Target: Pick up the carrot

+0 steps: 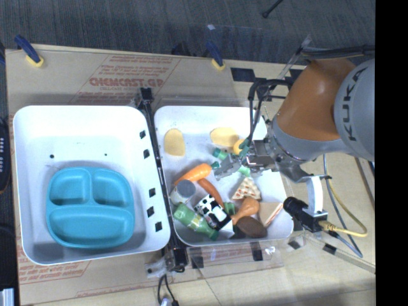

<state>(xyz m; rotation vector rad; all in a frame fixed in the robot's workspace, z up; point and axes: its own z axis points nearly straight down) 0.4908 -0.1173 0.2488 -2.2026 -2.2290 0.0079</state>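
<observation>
- The arm (319, 107) is reaching in over the right bin's (191, 116) right wall, the gripper (245, 161) hanging low near the bin's middle; whether it is released or clenched, I cannot tell.
- The carrot (197, 172) is lying slantwise at the bin's centre, left of the gripper and apart from it, a second orange piece (210, 190) touching it below.
- Judging the step: the approach is underway, nothing grasped yet; the next move is calling for a shift left, then a descent onto the carrot.
- Counting: two bins, one blue tray (90, 208) sitting in the left bin (38, 120), two yellow pieces (174, 141) near the right bin's far edge.
</observation>
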